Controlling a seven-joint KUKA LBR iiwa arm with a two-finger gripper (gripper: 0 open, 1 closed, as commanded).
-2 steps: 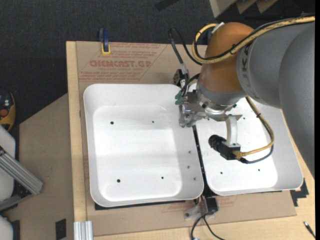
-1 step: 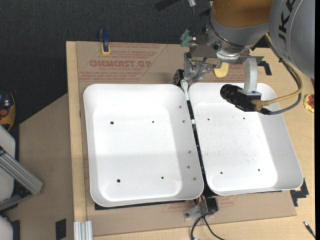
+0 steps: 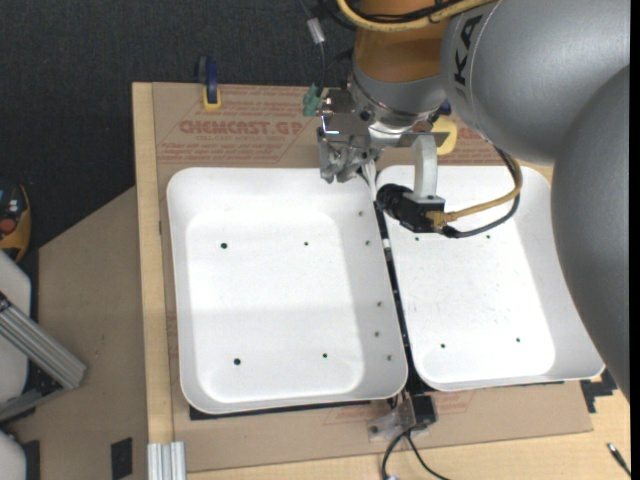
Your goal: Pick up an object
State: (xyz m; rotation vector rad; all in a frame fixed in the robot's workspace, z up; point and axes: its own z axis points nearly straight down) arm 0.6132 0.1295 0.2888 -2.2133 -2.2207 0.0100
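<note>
My gripper [image 3: 343,171] hangs below the grey arm and its orange band [image 3: 400,8], over the back right corner of the left white bin [image 3: 270,298]. It sits close to the bin's rear rim, just left of the seam between the two bins. The wrist body hides its fingertips from this angle. I can make out nothing between the fingers. The right white bin [image 3: 480,308] lies partly under the arm.
A black fitting with a yellow cable [image 3: 415,211] hangs off the wrist over the right bin's back left corner. The bins rest on a brown board [image 3: 240,128] with a blue clamp [image 3: 209,80] at the back. The big grey arm link covers the upper right.
</note>
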